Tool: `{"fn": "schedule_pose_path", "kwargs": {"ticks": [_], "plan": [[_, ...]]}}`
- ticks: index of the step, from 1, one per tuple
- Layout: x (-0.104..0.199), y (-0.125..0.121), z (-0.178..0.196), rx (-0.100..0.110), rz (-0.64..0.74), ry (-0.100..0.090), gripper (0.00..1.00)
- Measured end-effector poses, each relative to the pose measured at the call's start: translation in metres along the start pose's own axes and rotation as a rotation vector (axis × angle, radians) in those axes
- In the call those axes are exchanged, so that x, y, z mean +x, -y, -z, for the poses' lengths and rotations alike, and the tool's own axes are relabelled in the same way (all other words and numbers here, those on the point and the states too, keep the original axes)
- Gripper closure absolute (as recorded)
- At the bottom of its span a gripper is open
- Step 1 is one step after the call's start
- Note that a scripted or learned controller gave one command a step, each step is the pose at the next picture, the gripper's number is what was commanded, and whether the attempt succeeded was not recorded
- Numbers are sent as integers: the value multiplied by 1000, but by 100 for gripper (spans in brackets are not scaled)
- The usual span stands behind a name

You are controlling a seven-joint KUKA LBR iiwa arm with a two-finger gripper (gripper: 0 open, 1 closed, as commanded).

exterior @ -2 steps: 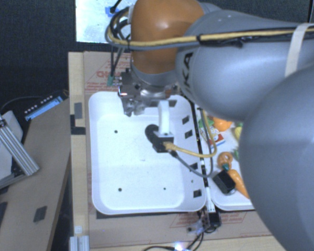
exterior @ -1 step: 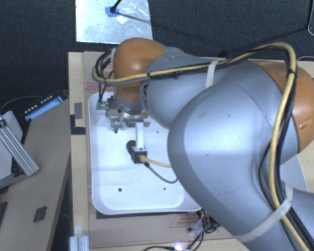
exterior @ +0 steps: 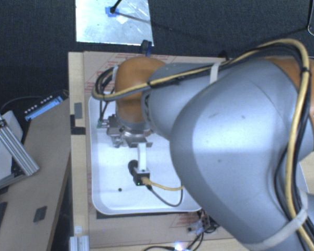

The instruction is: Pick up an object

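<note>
We see even, fairly bright light from above; the white bin (exterior: 107,195) is close to washed out, with soft shadow under the wrist; the grey arm (exterior: 235,145) carries a broad pale sheen and looms large and slightly soft; a metal sheet (exterior: 112,14) at the top glares; the dark surround swallows detail; the whole view is mildly grainy.
</note>
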State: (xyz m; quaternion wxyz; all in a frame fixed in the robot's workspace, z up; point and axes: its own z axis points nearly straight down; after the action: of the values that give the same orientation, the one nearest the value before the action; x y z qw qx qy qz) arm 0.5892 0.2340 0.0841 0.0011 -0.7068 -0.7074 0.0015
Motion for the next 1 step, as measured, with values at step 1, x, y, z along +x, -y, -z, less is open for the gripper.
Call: {"fn": "schedule_pose_path", "kwargs": {"ticks": [1], "plan": [[-4,40,104,-4,2,-2,100]]}}
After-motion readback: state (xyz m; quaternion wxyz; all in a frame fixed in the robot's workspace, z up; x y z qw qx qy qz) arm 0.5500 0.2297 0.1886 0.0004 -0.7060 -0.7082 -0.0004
